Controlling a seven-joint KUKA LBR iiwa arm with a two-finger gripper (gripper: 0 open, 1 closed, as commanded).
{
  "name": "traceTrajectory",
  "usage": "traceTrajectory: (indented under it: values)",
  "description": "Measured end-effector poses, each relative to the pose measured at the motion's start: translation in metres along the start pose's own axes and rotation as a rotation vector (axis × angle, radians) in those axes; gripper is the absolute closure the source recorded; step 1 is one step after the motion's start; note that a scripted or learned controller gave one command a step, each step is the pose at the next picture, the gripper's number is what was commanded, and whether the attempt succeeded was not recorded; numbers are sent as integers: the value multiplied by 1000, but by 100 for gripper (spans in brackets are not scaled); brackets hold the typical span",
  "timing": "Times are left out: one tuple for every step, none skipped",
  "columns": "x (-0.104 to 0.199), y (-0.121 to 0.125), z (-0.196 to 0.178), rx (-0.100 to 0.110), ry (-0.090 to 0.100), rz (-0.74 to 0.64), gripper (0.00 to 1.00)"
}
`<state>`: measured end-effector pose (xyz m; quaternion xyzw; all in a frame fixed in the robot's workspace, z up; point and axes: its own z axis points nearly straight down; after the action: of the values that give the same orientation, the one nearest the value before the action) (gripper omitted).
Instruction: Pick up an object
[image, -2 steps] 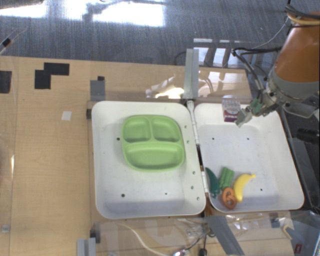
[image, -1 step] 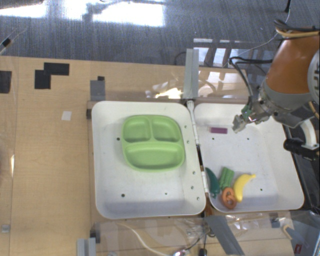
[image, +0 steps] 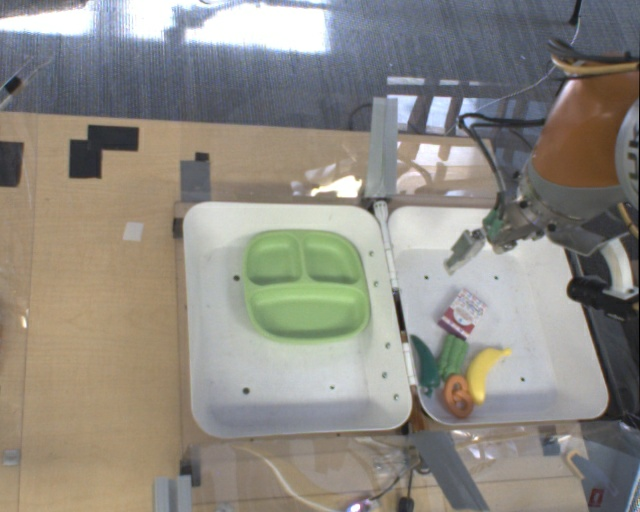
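Camera view: a small red-and-white packet lies in the right bin — below the gripper, apart from it. Whether the pincer is open or closed cannot be told. Nearby — a banana.

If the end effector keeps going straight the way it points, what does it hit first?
Probably the bare floor of the right bin: the end effector points down-left over it, well short of the red packet. Depth is hard to judge.

Arm cut off at right edge
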<state>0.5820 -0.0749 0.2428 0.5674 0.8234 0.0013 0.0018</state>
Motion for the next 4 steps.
traceTrajectory:
  values:
    - [-6, -34, 61, 2, 1, 13, 0]
    - [-15, -44, 144, -14, -8, 24, 0]
    - [-37, -10, 147, -17, -12, -82, 0]
    - [-61, 23, 147, -17, -9, 135, 0]
